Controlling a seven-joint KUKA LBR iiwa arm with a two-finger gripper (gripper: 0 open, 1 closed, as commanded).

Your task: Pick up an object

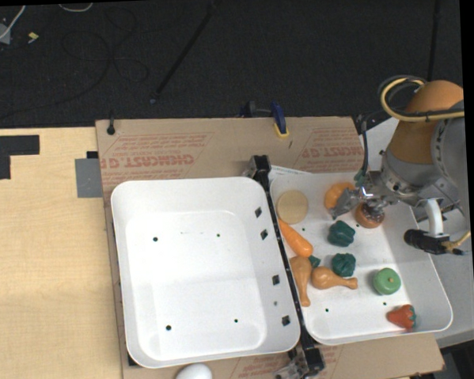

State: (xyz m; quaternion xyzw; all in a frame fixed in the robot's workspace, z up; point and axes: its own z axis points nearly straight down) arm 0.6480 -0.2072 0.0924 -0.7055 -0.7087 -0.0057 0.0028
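My gripper hangs low over the far right part of the right bin. Just left of it lies an orange piece, and directly below it sits a small brown round thing. Whether either one is touched I cannot tell. The same bin holds a tan disc, an orange carrot, two dark green peppers, a tan drumstick, a green apple and a red fruit.
The left bin lies beside the right one, with a black divider rail between them. A white egg rests on the cardboard in front of the left bin. The arm's grey body stands over the right bin's far corner.
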